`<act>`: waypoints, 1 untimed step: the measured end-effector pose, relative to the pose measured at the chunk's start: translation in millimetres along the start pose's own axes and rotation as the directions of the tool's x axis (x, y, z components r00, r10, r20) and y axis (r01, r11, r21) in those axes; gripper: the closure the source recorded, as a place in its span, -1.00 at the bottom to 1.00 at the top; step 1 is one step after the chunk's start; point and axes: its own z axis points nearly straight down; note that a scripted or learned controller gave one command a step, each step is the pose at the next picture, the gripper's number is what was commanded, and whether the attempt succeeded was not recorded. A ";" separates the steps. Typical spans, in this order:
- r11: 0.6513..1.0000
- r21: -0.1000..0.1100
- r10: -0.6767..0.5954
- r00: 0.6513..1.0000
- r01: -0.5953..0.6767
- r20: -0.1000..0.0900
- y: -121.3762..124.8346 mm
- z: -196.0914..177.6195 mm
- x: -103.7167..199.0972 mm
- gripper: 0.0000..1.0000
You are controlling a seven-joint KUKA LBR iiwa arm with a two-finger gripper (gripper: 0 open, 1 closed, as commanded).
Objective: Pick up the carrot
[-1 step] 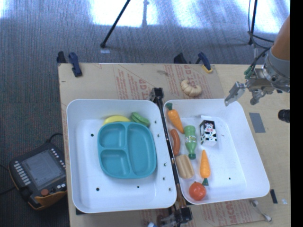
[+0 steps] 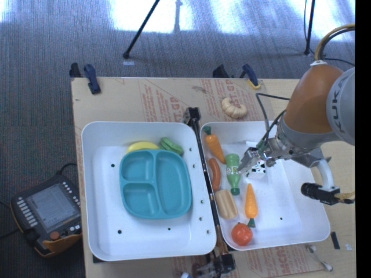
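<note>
A: Step in hand? Carrot's position?
B: Approach. Claw [image 2: 250, 162] hovers in the right bin [image 2: 301, 227]; spread or pressed, cannot tell. One carrot [image 2: 250, 200] lies below it, another [image 2: 215, 147] up-left.
A: Next?
B: Descend onto one.

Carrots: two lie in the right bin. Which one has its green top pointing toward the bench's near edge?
The carrot beside the tomato, lower in the bin. The other carrot lies near the far corner with its green top pointing away.

Teal divided plate [image 2: 155, 184] in left bin [image 2: 95, 155], green bottle [image 2: 233, 174] and tomato [image 2: 242, 234] in right bin [image 2: 307, 227]
</note>
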 end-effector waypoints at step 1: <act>0.984 -0.003 -0.176 0.984 0.176 0.002 -38.7 72.2 23.6 -1.00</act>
